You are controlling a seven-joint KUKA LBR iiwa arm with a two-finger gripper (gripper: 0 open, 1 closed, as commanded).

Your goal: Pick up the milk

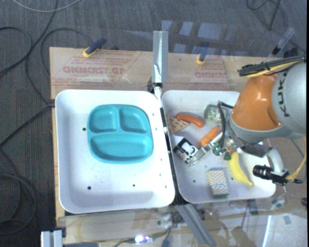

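Even, fairly bright overhead light, no hard shadows. White bins (113, 194) look slightly blown out, mild glare on the arm's orange band (255, 104). Overall soft, low-res, a bit noisy; carpet (20, 60) is dim and grainy. Bottom edge is hazy with a small light flare.

The grey, rounded metal robot arm (298, 99) is showing large dark "KU" lettering on its shell near the right edge. A glossy orange band (255, 107), bulging like a dome, is sitting above a grey wrist ring (257, 134). The small metallic gripper assembly (195, 153), black and silver with green spots, is catching light. A black cylindrical fitting (265, 172) is trailing a thin yellow cable (300, 171). Black cables (270, 66) are running along the arm's top.
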